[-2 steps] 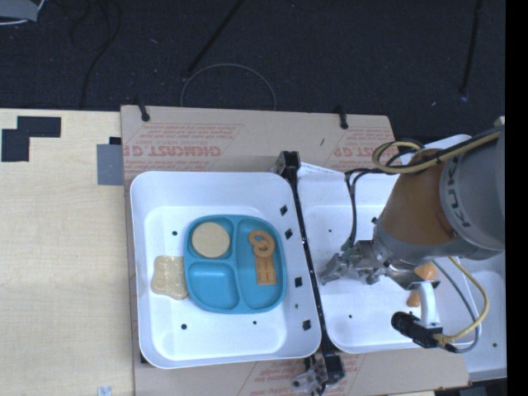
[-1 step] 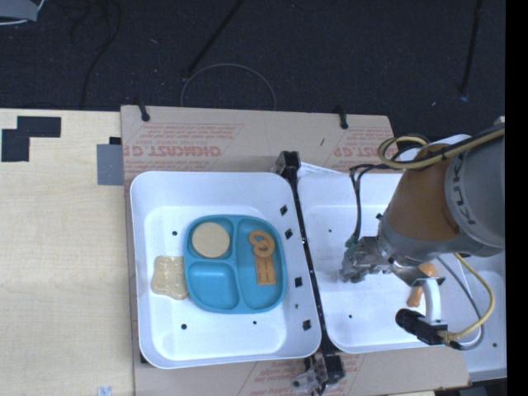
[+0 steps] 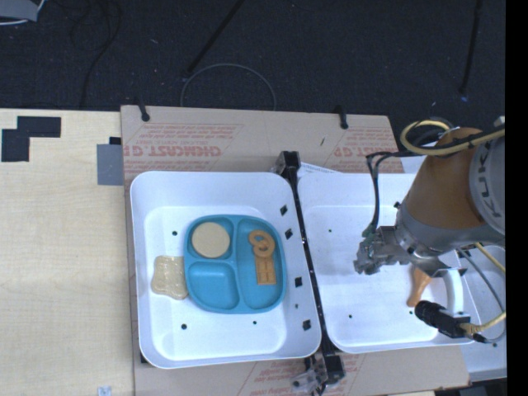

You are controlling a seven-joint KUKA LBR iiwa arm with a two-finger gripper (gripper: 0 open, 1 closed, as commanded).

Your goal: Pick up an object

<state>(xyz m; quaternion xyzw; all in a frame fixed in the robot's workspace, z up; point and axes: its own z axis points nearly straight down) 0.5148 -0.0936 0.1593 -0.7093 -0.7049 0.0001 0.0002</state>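
The gripper (image 3: 369, 258) hovered over the right bin (image 3: 346, 320); its grip state could not be told. Next, it likely needed to descend on the carrot (image 3: 419, 287) at four o'clock.

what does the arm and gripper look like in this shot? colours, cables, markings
The arm is grey with a broad orange-brown band above the wrist and dark lettering on the grey shell at the right edge. A black cable and a yellowish cable loop beside it. The gripper is a small, dark grey metal assembly.
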